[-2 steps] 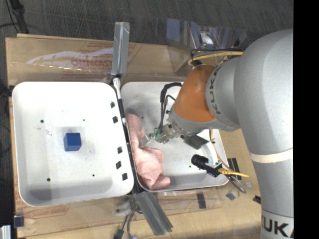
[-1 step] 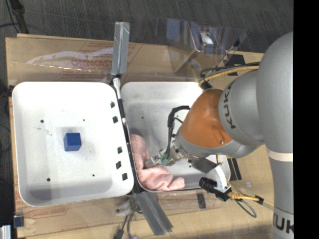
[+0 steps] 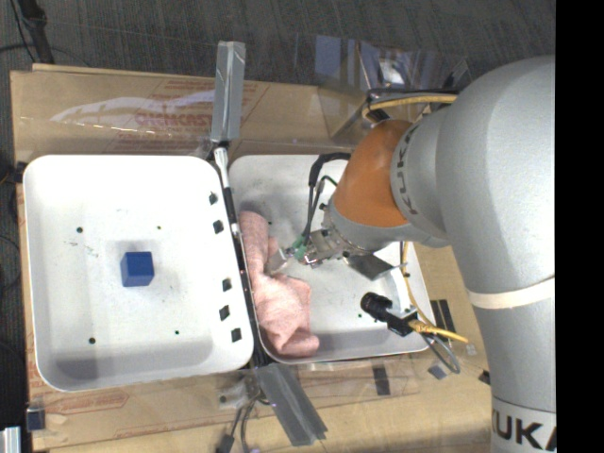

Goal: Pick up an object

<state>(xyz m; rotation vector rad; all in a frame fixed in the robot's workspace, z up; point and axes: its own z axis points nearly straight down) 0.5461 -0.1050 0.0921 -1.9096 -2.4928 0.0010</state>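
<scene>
A pink cloth (image 3: 275, 289) lies crumpled along the left wall of the right bin (image 3: 283, 173), running from mid-height to the front edge. My gripper (image 3: 286, 259) reaches down from the right and its tip is at the cloth's upper right edge, touching or just above it. A small blue cube (image 3: 138, 268) sits in the left bin (image 3: 57, 182), left of centre, far from the gripper.
A grey divider bar (image 3: 228, 92) runs between the two bins. The arm's grey body and orange band cover the right bin's back right part. Brown cardboard (image 3: 123, 111) lies behind the bins.
</scene>
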